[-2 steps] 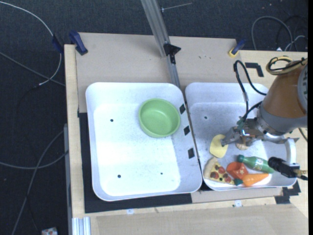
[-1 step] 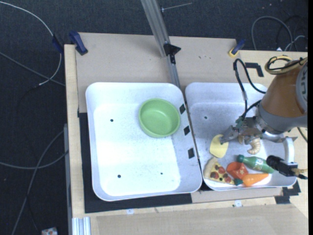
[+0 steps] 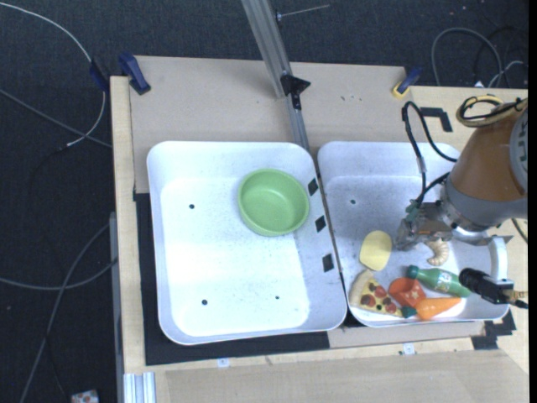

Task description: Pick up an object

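Green bottle (image 3: 438, 280) lengthwise, cap leftward

Two bins sat side by side on the bench (image 3: 210, 99): the left bin (image 3: 176, 309) held a bowl (image 3: 273, 201) toward its far right part, close to the divide between the bins. In the right bin (image 3: 369, 162), the objects crowded the near end: a pizza slice (image 3: 375, 296) at the near left corner, a rounded piece (image 3: 376, 249) just behind it, and a bottle (image 3: 439, 280), a pepper (image 3: 406, 291) and a carrot (image 3: 438, 307) to the right. The gripper (image 3: 413, 235) hung just right of the rounded piece, with the arm (image 3: 491, 170) behind it to the right.
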